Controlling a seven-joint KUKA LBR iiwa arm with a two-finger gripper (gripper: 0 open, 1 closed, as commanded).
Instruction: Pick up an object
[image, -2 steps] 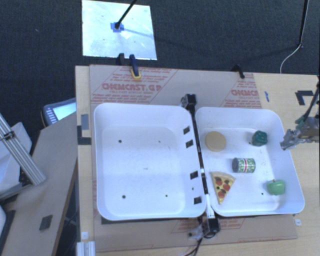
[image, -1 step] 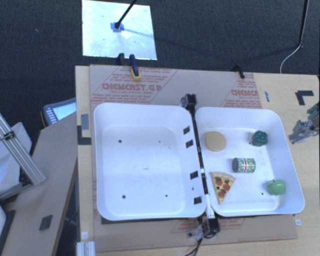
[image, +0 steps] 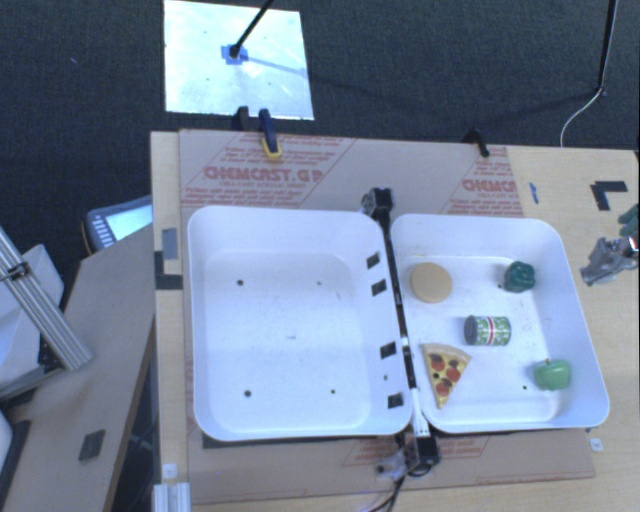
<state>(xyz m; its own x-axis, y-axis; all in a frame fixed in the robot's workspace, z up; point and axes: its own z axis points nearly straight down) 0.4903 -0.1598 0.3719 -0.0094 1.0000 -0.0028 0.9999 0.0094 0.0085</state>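
Five small things are sitting in the right bin (image: 570, 300), while the left bin (image: 215, 240) is lying just beside it on the bench (image: 420, 165), their inner walls touching along the middle. A round tan biscuit (image: 432, 282) is resting toward the bin's ten o'clock, a dark green lump (image: 518, 276) toward one o'clock, and a small can (image: 487, 330) is lying on its side near the middle. A pizza slice (image: 445, 370) is lying at seven o'clock, and a light green fruit (image: 551, 374) at four o'clock. The pincer (image: 608, 258) is hovering outside the bin past its two o'clock rim, apart from every object; I cannot tell how it is set.
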